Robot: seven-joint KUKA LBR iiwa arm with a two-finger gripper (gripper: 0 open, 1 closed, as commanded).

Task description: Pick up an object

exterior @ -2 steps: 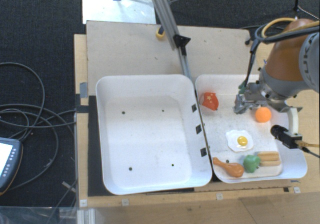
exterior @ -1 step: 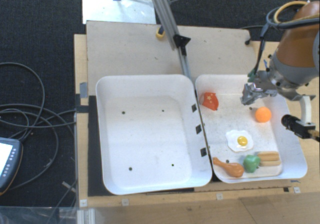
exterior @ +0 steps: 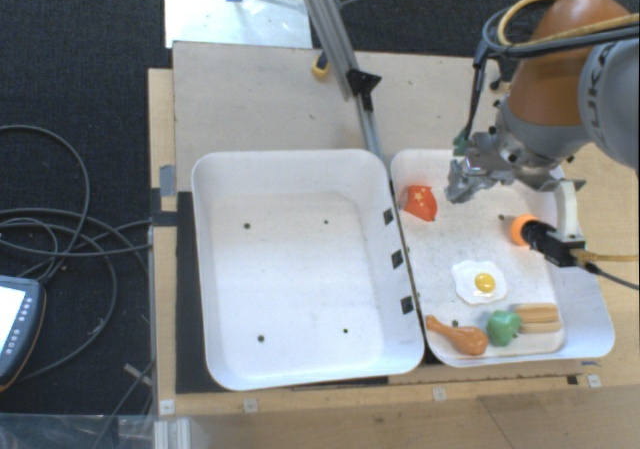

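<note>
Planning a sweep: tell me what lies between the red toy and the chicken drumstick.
Camera view: only bare white bin floor lies between red toy and chicken drumstick; fried egg sits off right.

A robotics lab: the arm [exterior: 585, 67] works a plywood bench [exterior: 260, 97] on dark carpet, loose cables [exterior: 60, 227] and a control pendant [exterior: 15, 322] at the bench's left edge.

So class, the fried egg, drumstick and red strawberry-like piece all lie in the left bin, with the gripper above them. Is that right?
Not quite: the bin is wrong. The camera view shows the fried egg, drumstick and red strawberry-like piece lying in the right bin, not the left bin. The gripper does hang above that right bin, beside the red piece.
</note>
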